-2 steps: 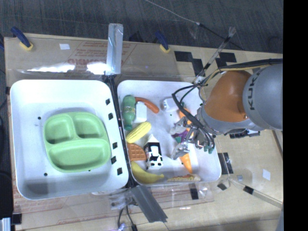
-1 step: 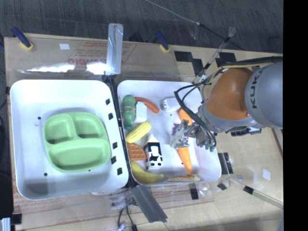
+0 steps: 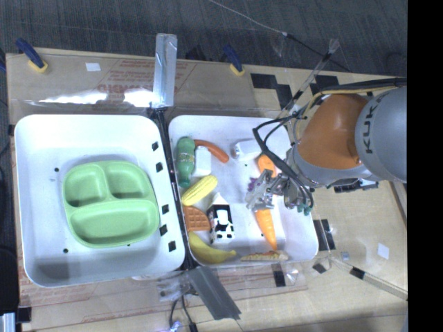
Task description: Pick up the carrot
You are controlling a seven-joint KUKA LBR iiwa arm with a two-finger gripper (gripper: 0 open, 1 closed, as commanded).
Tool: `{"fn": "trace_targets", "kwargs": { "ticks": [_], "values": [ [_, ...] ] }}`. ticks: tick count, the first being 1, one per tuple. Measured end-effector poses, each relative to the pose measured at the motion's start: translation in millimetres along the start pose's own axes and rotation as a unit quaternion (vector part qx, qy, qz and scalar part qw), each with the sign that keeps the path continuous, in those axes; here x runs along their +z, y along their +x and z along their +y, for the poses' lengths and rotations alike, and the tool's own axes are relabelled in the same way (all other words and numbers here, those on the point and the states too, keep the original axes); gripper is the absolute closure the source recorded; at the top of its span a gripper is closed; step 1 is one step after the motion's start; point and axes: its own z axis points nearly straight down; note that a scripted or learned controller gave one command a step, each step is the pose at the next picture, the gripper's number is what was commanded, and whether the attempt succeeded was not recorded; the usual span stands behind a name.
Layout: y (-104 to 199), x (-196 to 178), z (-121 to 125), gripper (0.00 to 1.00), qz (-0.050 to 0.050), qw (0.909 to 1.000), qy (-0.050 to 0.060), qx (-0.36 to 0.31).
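So in the camera view the right bin is the busy one, and I'll use it as my landmark; all the toy food is dumped loose in it, which is probably why everything sits at odd angles and half touching; nothing looks arranged, it's just a pick pile. The carrot lies flat near that bin's lower right corner, fat end up toward the gripper, tip pointing down toward the bin's front wall; lying flat and fairly clear of its neighbours makes it a decent target I reckon. Along the bin's left wall there's a green bottle, a corn cob and a banana at the bottom; a little cow figure stands mid-bin. The left bin just carries a green tray.

The arm comes over the right bin's right wall, orange band up, wrist tipped down into the bin; the gripper sits right above the carrot's fat end, maybe touching it; it's a tangle of cables and metal there, so honestly I can't tell its state, and I don't see the carrot lifted off the bin floor.
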Motion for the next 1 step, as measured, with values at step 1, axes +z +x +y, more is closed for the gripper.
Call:
{"fn": "trace_targets", "kwargs": {
  "ticks": [1],
  "values": [
    [63.6,-48.4,33.9,1.0,0.003,0.9968,0.0,0.08]
  ]
}}
